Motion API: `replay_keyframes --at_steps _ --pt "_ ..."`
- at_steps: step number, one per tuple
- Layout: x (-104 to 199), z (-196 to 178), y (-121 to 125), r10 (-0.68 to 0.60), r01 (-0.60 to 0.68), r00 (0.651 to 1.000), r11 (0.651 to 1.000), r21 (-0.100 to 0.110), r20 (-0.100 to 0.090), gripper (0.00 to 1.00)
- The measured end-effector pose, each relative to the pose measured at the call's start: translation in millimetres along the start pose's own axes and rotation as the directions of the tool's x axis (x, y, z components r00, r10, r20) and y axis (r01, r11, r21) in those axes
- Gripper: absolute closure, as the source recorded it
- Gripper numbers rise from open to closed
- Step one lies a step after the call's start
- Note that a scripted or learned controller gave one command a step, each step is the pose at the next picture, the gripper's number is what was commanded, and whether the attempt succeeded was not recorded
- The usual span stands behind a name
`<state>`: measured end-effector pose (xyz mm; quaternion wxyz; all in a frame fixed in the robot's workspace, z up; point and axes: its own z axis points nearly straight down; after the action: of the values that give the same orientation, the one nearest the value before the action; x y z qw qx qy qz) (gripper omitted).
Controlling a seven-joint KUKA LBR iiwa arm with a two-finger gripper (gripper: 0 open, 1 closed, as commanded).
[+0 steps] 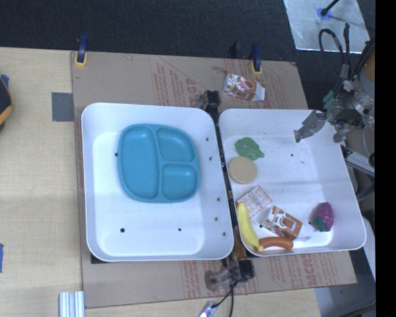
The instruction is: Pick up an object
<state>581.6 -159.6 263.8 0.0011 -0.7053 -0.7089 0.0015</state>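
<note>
Blue divided plate (160, 162) sits in left bin (96, 177), far left of gripper (323, 125). In right bin (346, 177): green piece (249, 148) and tan disc (243, 170) left of gripper, banana (245, 226), sausage (275, 244), packets (270, 213) below-left, purple fruit (323, 216) below it. Gripper hangs over the bin's top right, fingers spread, nothing between them.

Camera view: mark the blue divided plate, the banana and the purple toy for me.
blue divided plate (160, 162): camera view, middle of the plate, left bin.
banana (246, 226): camera view, mid-length of the yellow body.
purple toy (323, 215): camera view, centre of its purple body.
</note>
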Motion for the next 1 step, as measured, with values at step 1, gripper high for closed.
replay_keyframes --at_steps 1 --pt "50.1 99.1 -75.5 0.001 -0.001 1.000 1.000 0.002 0.000 0.00"
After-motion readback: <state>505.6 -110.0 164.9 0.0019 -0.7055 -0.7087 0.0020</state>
